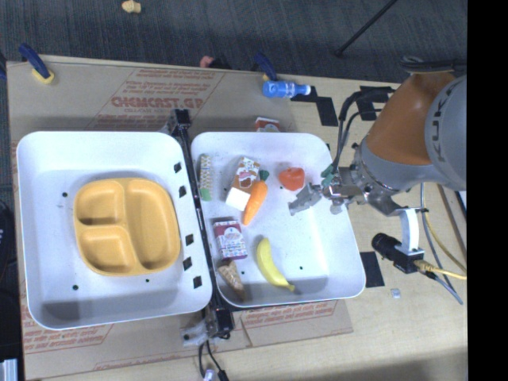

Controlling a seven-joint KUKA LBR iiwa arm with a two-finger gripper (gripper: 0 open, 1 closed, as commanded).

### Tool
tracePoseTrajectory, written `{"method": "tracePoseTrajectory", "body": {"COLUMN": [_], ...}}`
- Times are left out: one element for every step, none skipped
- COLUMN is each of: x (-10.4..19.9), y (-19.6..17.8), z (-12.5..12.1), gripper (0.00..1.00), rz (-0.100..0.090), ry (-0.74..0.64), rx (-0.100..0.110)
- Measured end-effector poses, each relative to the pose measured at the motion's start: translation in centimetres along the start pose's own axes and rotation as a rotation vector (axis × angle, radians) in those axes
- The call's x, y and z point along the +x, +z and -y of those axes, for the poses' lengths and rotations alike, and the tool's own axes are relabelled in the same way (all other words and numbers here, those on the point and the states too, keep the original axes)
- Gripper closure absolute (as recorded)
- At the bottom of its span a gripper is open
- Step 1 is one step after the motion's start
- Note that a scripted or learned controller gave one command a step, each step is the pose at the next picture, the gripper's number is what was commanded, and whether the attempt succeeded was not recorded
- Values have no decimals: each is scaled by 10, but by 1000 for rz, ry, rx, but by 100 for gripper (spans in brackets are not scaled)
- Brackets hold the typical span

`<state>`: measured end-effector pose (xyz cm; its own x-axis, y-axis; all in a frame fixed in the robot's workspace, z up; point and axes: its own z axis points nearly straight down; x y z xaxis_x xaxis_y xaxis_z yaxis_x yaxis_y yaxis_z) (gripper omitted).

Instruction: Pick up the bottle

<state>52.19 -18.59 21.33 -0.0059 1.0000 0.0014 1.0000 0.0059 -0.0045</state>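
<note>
A small blue bottle [282, 90] with a pale cap lies on its side on the cardboard behind the right bin [341, 252], outside it. Inside that bin a small bottle-shaped pack with a red and white label [247, 172] lies near the back, next to an orange carrot [255, 202]. My gripper [304, 202] hangs over the right half of the right bin, just below a red round item [292, 178] and apart from both bottles. Nothing shows in its grasp.
The right bin also holds a banana [274, 264], a red box [229, 238], a white cube [236, 198], a ribbed pale item [206, 177] and a brown item [232, 277]. A yellow divided plate [127, 225] sits in the left bin [36, 165]. Blue clamps [36, 63] grip the cardboard's back edge.
</note>
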Motion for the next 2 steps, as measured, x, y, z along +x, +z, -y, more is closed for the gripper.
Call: {"method": "tracePoseTrajectory", "body": {"x": [0,-25], "y": [-10,-6], "z": [0,46], "gripper": [100,100], "rz": [-1,0], "ry": [-5,-274], "rx": [2,0]}}
